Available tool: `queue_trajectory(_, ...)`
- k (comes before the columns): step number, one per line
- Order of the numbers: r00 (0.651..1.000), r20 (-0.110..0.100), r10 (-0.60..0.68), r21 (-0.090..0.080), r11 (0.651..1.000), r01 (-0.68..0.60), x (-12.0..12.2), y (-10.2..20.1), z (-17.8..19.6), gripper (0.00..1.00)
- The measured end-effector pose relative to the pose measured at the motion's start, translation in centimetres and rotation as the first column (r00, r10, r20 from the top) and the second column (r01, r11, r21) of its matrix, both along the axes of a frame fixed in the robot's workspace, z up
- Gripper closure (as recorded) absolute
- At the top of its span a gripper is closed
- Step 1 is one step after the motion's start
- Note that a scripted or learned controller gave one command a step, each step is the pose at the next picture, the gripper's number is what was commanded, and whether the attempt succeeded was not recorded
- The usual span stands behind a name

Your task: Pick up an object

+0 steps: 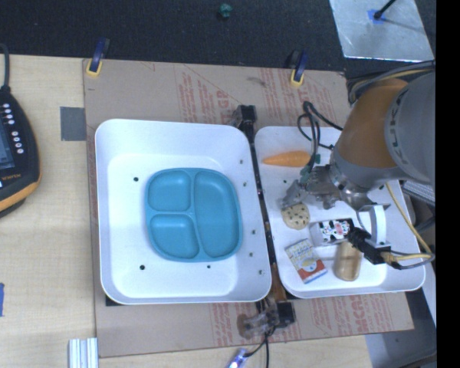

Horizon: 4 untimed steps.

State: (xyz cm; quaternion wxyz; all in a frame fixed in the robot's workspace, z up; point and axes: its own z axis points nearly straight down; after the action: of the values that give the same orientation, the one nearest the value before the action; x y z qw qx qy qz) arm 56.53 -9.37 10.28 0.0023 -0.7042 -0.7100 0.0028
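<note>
A brown board covers the tabletop (54,228), with two white bins on it. My tool (300,192) is down in the right bin (406,282), just above the cookie (295,217). I cannot tell its state. Next I must grab the cookie and lift.

Left bin (119,205): blue sectioned plate (192,213) lying flat near centre. Right bin (402,282): orange carrot (285,159) at far end; cookie (295,217) just below claw (300,192); black-and-white can (333,231), small printed card (305,258), tan block (348,261) toward near edge. Teach pendant (4,156) on table (31,297), far left.
</note>
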Motion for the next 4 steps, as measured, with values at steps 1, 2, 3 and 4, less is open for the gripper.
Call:
queue_trajectory(1, 1.000, 0.002, -0.003, 0.000, 1.000, 0.003, 0.4, -0.2, -1.1, 0.00)
queue_trajectory(2, 1.000, 0.004, -0.003, 0.000, 1.000, 0.003, 0.6, 0.0, -1.1, 0.00)
queue_trajectory(3, 1.000, 0.005, -0.005, 0.001, 1.000, 0.005, 8.2, -0.6, 0.9, 0.00)
queue_trajectory(4, 1.000, 0.005, -0.005, 0.000, 1.000, 0.005, 9.1, -2.0, -0.7, 0.00)
